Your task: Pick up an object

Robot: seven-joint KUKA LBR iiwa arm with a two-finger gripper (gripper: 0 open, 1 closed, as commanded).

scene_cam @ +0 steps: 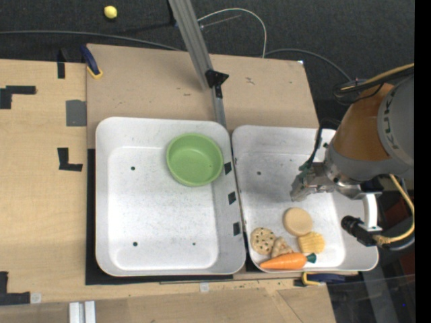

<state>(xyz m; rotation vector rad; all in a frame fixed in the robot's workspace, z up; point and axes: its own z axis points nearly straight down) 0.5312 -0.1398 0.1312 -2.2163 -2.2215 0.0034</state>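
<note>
Camera view: tool is hovering inside the right bin, grip state impossible to tell. Round biscuit, cookie and carrot are lying near the bin's front edge. Approach step; descending onto one item is likely needed next.

The arm is fat and round. It is grey, with a wide orange band that has dark letters on it. A yellow cable and a black one loop beside its silver wrist.
</note>
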